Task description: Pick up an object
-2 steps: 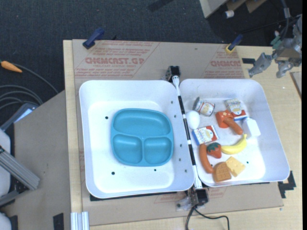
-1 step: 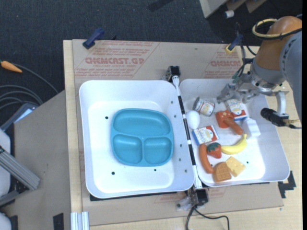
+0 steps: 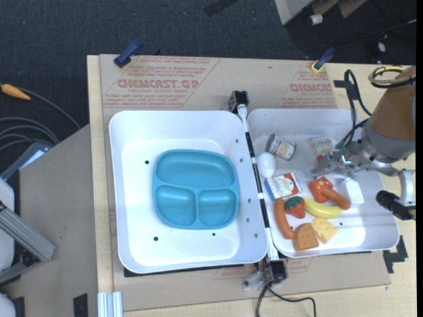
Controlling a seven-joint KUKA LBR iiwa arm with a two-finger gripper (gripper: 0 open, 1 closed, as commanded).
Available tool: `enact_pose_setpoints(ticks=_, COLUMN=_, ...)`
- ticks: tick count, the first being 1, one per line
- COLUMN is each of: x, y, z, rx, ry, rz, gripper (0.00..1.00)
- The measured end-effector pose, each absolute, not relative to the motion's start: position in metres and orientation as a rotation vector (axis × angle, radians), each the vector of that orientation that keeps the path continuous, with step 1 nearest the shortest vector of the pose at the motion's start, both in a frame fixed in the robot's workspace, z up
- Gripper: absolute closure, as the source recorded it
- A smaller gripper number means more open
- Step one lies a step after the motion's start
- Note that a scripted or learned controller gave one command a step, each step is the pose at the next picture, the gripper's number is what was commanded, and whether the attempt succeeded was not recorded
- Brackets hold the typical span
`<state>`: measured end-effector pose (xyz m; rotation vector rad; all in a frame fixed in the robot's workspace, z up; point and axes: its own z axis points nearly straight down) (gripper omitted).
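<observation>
The right bin (image 3: pixel 370 240) holds several toy foods: a small can (image 3: pixel 284 149), a white egg (image 3: pixel 266 164), a red-and-white carton (image 3: pixel 283 185), a red pepper (image 3: pixel 321 187), a banana (image 3: pixel 322 209), a strawberry (image 3: pixel 295 207), a long orange sausage (image 3: pixel 283 219), a bread piece (image 3: pixel 306 237) and a cheese wedge (image 3: pixel 324 229). My gripper (image 3: pixel 334 161) reaches in from the right, low over the bin's upper right part, just above the red pepper. Nothing is visibly held.
The left bin (image 3: pixel 129 177) carries a blue divided plate (image 3: pixel 195 189). A clear wrapped item (image 3: pixel 322 144) lies near the right bin's back wall. The arm's orange band (image 3: pixel 395 114) hangs over the right rim. Clamps (image 3: pixel 129 53) sit on the board's back edge.
</observation>
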<state>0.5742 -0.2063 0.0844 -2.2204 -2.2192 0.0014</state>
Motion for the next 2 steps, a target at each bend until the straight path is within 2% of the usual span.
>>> enact_pose_setpoints(ticks=1, x=0.5677, y=-0.1554, z=0.0845, rx=-2.218, ry=-2.220, rz=0.001, gripper=0.00)
enact_pose_setpoints(ticks=2, x=0.5680, y=-0.1557, z=0.0944, rx=-2.220, ry=-2.219, rz=0.000, gripper=1.00)
